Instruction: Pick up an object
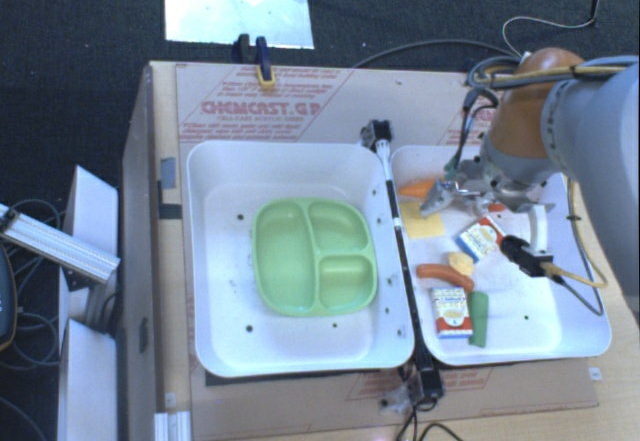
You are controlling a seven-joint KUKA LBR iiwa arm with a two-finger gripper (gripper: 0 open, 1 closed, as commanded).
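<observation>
The hand (pixel 445 191) is lowered into the right bin (pixel 580 329) at its far-left corner, beside an orange piece (pixel 417 189) and yellow card (pixel 424 225); its grip cannot be told. These small toys are judged light and stiff, best pinched across the middle. The divider (pixel 396 229) crowds that corner.

Red print "CHEMCAST GP" readable on brown sheet (pixel 262 109) covering bench, above left bin. Smaller red lines around it too blurred. Small cartons (pixel 452 312) in right bin: print illegible.
</observation>
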